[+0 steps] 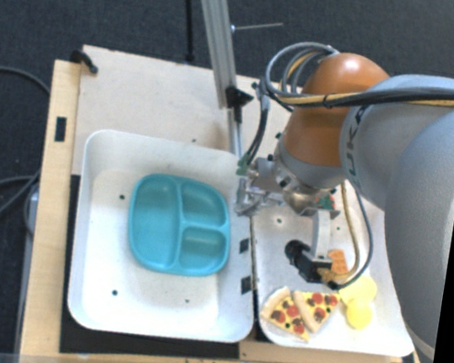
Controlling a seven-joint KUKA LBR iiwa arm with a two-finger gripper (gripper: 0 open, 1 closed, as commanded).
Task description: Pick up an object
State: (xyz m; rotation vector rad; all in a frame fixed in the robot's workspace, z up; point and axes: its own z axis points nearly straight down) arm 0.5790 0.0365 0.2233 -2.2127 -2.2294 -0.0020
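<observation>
The gripper (248,195) hangs just right of the blue plate (179,225), open or closed I cannot tell; pizza slices (300,310) lie farther right, so closing here risks catching only the bin wall (247,261)

We see a teal divided plate (179,226) flat in the left bin (91,283) on the tabletop (138,94). Just right of the plate's upper corner, the claw (250,197) hangs at the right bin's (395,335) edge. Farther right of the plate and lower are pizza slices (300,310), yellow pieces (359,302) and an orange piece (336,260).
</observation>
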